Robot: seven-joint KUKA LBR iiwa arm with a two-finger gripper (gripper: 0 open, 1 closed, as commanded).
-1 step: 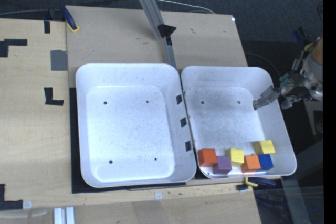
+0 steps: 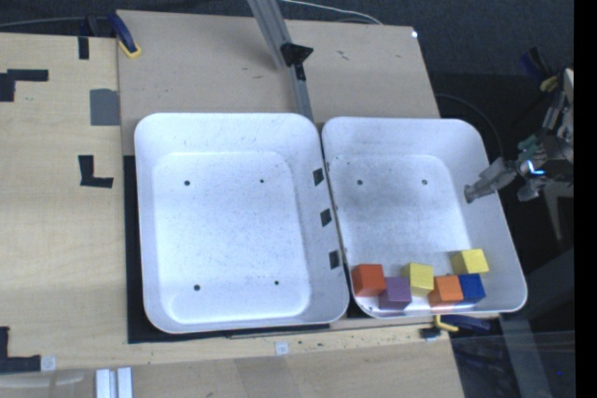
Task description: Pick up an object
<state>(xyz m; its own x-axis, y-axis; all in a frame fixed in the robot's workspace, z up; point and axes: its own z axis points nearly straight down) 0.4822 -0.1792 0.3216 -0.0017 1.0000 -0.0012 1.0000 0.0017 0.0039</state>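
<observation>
Six small blocks (image 2: pixel 422 282), orange, purple, yellow, blue, right bin (image 2: pixel 401 154)

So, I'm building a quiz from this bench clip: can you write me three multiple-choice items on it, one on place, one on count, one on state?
1. Where do the blocks lie?
A. Middle of the left bin
B. Near edge of the right bin
C. On the bench outside the bins

2. How many yellow blocks are there?
A. None
B. Two
C. Five

3. Where is the gripper relative to the blocks?
A. Off by the right bin's right rim, apart from them
B. Pressing on the purple block
C. Over the left bin

Answers:
1 B: the cluster sits along the near edge of the right bin.
2 B: one yellow block mid-cluster and another yellow block further right, among an orange block, a purple block, a second orange block and a blue block.
3 A: the gripper is at the right rim, well clear of them.
</observation>
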